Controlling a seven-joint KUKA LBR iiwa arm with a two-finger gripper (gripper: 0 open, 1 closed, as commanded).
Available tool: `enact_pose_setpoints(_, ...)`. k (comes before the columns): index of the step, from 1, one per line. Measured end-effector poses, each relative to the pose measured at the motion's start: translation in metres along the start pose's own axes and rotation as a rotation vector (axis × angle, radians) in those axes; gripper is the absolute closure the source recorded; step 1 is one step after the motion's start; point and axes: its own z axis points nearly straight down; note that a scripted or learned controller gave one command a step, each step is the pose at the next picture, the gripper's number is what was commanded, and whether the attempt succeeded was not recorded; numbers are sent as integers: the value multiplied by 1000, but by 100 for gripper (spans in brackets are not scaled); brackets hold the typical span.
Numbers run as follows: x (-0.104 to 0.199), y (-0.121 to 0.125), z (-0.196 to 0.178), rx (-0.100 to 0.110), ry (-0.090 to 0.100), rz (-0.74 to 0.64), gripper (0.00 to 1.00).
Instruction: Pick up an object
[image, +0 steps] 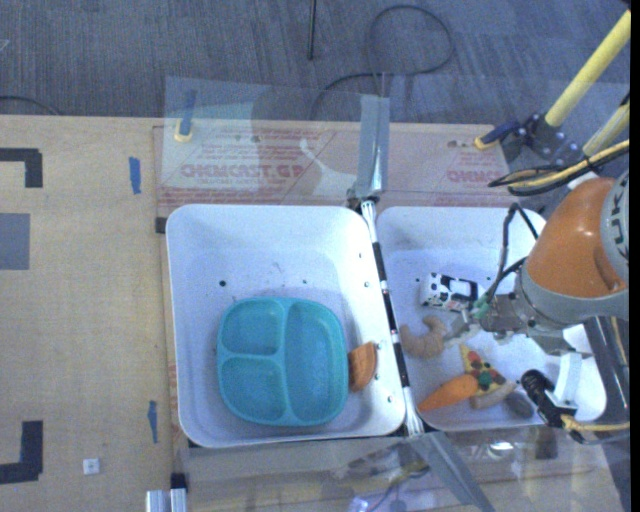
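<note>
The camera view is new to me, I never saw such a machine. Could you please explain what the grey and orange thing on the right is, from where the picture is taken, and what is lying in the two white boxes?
The picture is taken by one fixed camera above the bench, looking down at a slant. The grey and orange thing is a robot arm reaching in from the right; its task is to pick up an object. Its gripper is low over the right bin, among the toys. I cannot tell whether it holds anything.

The right bin contains small toys: a black and white piece, a tan figure, a carrot and a pizza slice.

The left bin holds a teal divided plate and, beside it against the bin's right wall, a small orange toy.
</note>
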Motion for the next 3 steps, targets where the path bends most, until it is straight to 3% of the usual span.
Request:
enact_pose_setpoints(1, 11, -28, 17, 1, 1, 6, 0)
enact_pose_setpoints(2, 7, -27, 7, -4, -3, 15, 100)
enact_pose_setpoints(3, 61, 7, -78, 13, 3, 53, 100)
